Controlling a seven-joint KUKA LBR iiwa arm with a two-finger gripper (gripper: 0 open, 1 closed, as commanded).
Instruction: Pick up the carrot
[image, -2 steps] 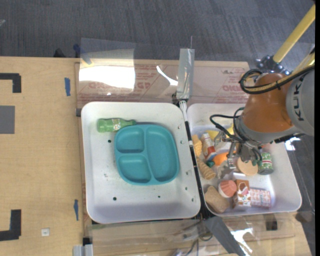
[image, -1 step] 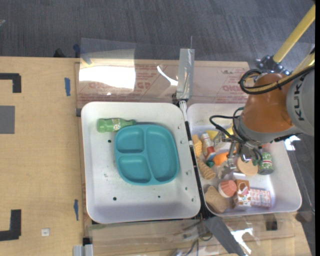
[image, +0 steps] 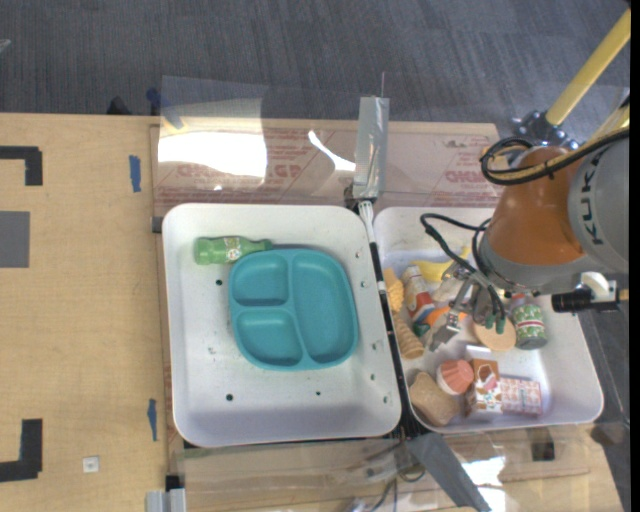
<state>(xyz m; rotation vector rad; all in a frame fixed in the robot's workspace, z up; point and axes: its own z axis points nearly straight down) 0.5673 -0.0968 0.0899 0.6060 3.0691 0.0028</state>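
A: Where's the small orange toy carrot with its green top (image: 428, 319)?

B: In the right-hand shallow white plastic bin (image: 585, 385), near that bin's left wall, among the clutter; it sits just left of the metal two-finger gripper (image: 470, 310), touching or nearly touching the fingertips; I judge its long axis runs roughly left to right, though it is too small to be sure

A: And the hand, is it spread or pinching?

B: Spread, as far as I can see; the thin fingers splay downward with nothing between them; the carrot is not held

A: The arm's pose?

B: The grey arm with its orange band (image: 530, 215) reaches in from the right and hangs over the bin's middle, wrist pointing down and slightly left; the next move, I judge, needs a short shift left; the teal divided plastic plate (image: 293, 305) lies apart in the left bin
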